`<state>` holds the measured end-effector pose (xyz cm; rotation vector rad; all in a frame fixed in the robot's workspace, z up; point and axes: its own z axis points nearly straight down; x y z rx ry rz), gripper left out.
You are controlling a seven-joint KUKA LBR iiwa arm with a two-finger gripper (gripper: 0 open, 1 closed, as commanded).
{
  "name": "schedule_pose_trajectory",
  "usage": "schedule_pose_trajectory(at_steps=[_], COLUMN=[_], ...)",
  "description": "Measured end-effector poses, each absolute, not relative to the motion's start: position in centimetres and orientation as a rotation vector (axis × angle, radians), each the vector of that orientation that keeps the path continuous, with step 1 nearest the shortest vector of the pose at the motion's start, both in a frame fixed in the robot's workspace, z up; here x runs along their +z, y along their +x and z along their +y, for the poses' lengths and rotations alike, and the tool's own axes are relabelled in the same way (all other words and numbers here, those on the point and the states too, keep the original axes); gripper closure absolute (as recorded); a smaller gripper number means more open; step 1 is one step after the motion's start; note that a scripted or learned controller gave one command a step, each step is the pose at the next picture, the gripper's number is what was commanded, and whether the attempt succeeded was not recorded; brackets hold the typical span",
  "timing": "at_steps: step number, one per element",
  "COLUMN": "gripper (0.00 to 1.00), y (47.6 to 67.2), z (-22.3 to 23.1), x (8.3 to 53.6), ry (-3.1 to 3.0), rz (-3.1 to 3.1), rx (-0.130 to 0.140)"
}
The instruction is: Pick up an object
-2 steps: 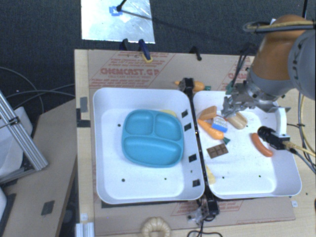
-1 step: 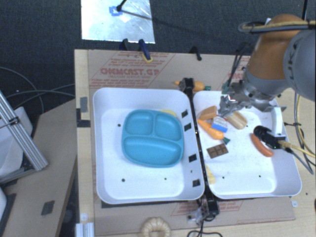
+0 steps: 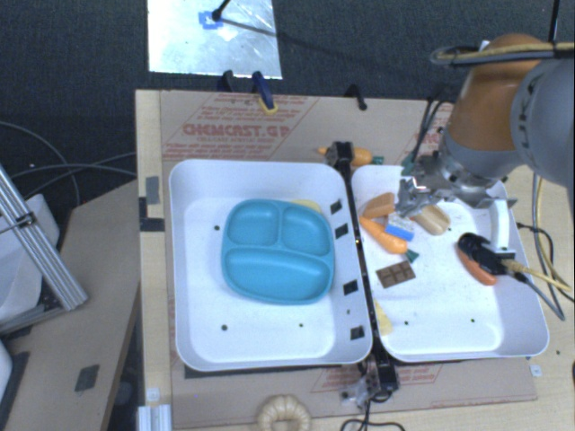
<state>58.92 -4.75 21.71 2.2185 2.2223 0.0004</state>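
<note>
We see the gripper (image 3: 411, 197) low over the right bin (image 3: 467, 330), among a cluster of toy foods; whether it is apart or together we cannot tell. Just beside it lies a tan bread roll (image 3: 431, 220), its long axis running from lower right up toward the gripper. An orange carrot (image 3: 384, 234) slants beside a small blue block (image 3: 400, 232), with a chocolate bar (image 3: 394, 275) below. The left bin (image 3: 198, 241) holds a blue divided plate (image 3: 277, 250). The cardboard (image 3: 235, 128) behind reads roughly "CHEMCAST GP".
</note>
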Motion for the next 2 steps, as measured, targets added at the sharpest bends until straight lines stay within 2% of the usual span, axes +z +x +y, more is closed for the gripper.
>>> schedule_pose_trajectory(at_steps=[1,2], gripper=[1.00,1.00], y=[58.4,59.1], z=[-5.7,-4.4], x=[21.7,22.2], ry=[2.220,2.215], rz=[2.221,2.227], rx=[0.000,0.002])
